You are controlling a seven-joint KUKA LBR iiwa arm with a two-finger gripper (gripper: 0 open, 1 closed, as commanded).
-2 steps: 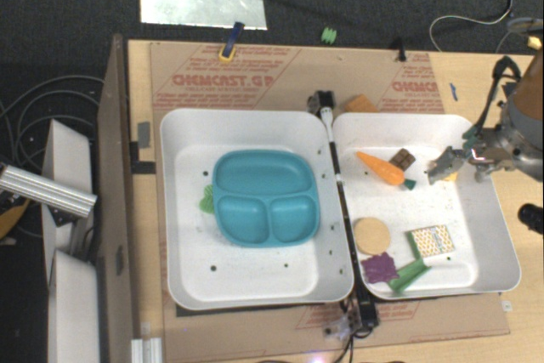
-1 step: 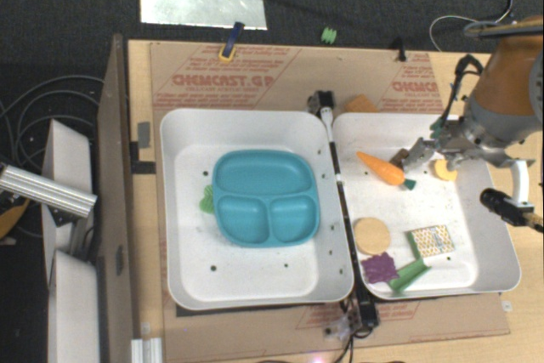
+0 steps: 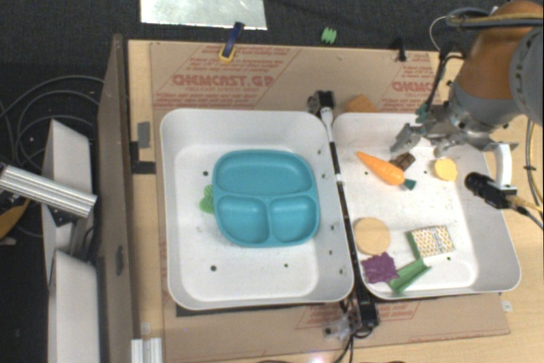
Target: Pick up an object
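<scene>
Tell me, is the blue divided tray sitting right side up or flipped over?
Right side up: the blue divided tray lies flat in the left bin with its three compartments facing up.

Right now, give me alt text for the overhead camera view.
A grey robot arm's claw hovers over the right white bin, near a toy carrot and other small toys. The left bin holds a blue divided tray.

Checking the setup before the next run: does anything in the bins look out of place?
One small oddity: a green item in the left bin is wedged partly under the blue divided tray's left edge, mostly hidden. The toys in the right bin lie loose but inside it.
</scene>
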